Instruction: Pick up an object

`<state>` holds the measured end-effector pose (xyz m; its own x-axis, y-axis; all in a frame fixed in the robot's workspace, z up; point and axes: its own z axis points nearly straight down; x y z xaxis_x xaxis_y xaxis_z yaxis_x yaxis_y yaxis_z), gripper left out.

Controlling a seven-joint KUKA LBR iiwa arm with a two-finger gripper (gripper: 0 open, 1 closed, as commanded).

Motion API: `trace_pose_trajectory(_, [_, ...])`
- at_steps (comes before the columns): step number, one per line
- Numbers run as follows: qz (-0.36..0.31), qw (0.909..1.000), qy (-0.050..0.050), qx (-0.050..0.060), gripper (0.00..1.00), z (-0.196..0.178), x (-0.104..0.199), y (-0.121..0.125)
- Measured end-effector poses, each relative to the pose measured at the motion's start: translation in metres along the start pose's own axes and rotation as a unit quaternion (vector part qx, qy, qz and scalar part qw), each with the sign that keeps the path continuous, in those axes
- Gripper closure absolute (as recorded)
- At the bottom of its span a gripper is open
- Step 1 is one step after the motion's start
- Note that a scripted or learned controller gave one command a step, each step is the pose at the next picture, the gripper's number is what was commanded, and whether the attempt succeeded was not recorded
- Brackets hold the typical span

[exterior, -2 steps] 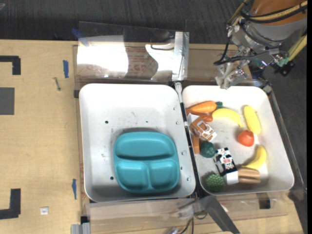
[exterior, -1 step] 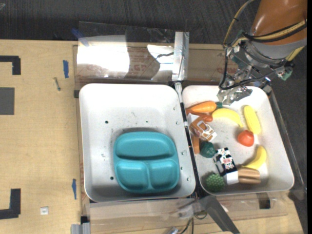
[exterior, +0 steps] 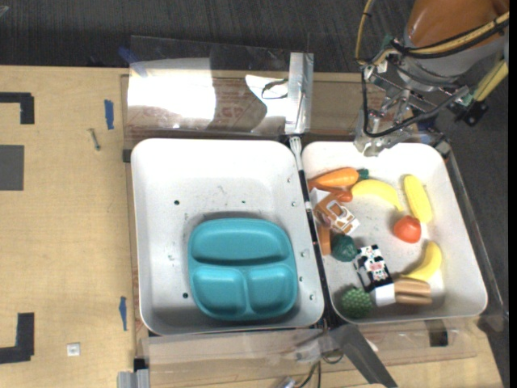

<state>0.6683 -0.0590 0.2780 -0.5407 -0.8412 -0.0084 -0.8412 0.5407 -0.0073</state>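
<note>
Camera view: my claw hangs over the far rim of the right bin, nothing picked yet.

All toys lie in that bin, untouched as far as I can judge: carrot, bananas, tomato, green ball; the teal tray lies in the left bin. Descent, grasp and lift remain. Cables clutter my wrist, so I cannot tell whether my claw is spread or clenched.

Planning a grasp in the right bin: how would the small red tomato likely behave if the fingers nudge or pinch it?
The tomato looks round and smooth, so it would probably roll when nudged and might slip from a pinch. It lies just below a yellow banana, which may block rolling that way. It seems a light toy, likely easy to lift.
</note>
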Motion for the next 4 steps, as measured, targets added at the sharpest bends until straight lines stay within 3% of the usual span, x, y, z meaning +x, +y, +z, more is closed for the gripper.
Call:
trace_pose_trajectory(1, [-0.085,0.9964,0.0,0.0,1.0,0.002,0.0,0.0])
trace_pose_trajectory(2, [-0.159,0.9872,0.001,-0.002,1.0,-0.002,0.014,0.002])
trace_pose_trajectory(3, [-0.221,0.9754,0.0,0.0,1.0,-0.019,0.002,-0.001])
trace_pose_trajectory(4, [-0.309,0.951,-0.001,-0.001,1.0,-0.017,0.0,0.0])
